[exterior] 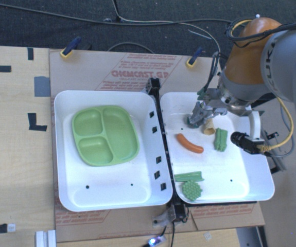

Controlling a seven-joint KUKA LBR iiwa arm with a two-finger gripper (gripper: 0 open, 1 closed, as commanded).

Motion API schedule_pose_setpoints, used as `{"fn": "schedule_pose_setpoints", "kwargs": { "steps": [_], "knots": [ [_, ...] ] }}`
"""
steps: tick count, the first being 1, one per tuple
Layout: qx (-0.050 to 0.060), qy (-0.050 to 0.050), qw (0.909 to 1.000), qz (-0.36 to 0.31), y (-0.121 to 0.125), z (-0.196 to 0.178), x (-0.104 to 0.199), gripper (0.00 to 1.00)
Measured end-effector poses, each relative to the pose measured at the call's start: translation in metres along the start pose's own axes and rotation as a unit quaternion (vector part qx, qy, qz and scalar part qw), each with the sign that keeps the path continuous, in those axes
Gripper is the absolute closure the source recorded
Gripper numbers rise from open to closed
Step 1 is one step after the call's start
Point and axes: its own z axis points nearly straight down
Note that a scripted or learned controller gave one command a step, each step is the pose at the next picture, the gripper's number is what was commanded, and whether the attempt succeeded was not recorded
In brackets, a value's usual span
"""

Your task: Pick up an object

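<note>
The pincer [198, 118] hangs low over the back of the right bin [250, 187]; whether it is released or clenched I cannot tell. Just beside it lies a small tan piece [209, 130], possibly touching. Nearby sit a green pickle [220, 139] and an orange sausage [190, 143], with bare floor between them and the front wall, where a green broccoli piece [191, 184] lies. The left bin [106, 192] holds a green divided plate [105, 135]. Cardboard [137, 71] covers the table [9, 153].

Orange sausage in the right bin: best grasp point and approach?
Probably grip the orange sausage at its middle, coming straight down, fingers closing across its narrow width. It lies flat and slanted on the right bin floor, apart from the green piece and the gripper, so both long sides look free.
</note>
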Motion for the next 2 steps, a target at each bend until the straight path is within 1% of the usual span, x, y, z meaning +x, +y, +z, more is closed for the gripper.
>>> {"fn": "schedule_pose_setpoints", "kwargs": {
  "steps": [2],
  "knots": [
    [0.002,0.0,1.0,0.0,-0.029,0.019,0.102,1.0]
  ]
}}
